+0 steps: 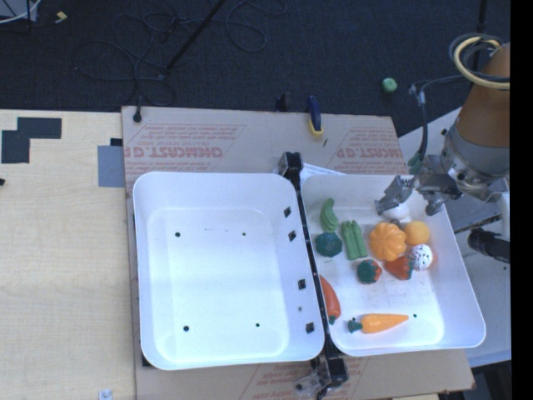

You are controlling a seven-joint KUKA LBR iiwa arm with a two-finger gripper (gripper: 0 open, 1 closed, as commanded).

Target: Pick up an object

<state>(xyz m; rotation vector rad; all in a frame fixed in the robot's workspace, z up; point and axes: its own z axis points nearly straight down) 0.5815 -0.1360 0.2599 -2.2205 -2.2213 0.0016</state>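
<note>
The right bin (466, 323) holds several toy foods. An orange pumpkin (387, 242) lies in the middle, with a small orange fruit (416, 232) and a white dotted ball (422, 257) to its right. A carrot (381, 323) rests near the front, and a red pepper (331, 298) leans on the bin's left wall. Green pieces (355, 240) lie left of the pumpkin. My gripper (414, 202) hovers over the back right of this bin, just behind the pumpkin. It is open, with nothing held between its fingers (391, 199).
The left bin (150, 223) sits beside the right one, with a black clip strip (301, 248) along the shared edge. A blue and yellow clamp (315, 115) stands behind the bins. Cables (425, 123) hang by the arm at the right.
</note>
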